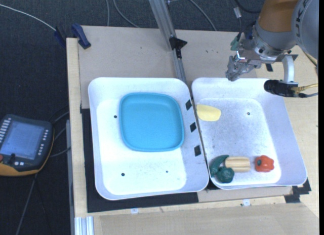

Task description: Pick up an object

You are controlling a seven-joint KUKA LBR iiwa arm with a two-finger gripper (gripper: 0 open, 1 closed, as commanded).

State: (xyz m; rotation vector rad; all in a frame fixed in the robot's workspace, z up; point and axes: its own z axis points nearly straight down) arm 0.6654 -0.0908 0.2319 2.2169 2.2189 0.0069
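White bins side by side: the left bin (101,178) has a blue plate (151,121), the right bin (283,127) a yellow piece (208,113), green veg (221,169), tan roll (238,164) and red tomato (264,163). Gripper (234,73) hangs over the far rim, well apart from them; can't tell its grip

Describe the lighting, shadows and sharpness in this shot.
Camera view: even, soft light, no harsh glare; the blue plate and yellow piece cast only faint shadows on the white bins; items are sharp, while the hand looks slightly soft at the right bin's far rim.
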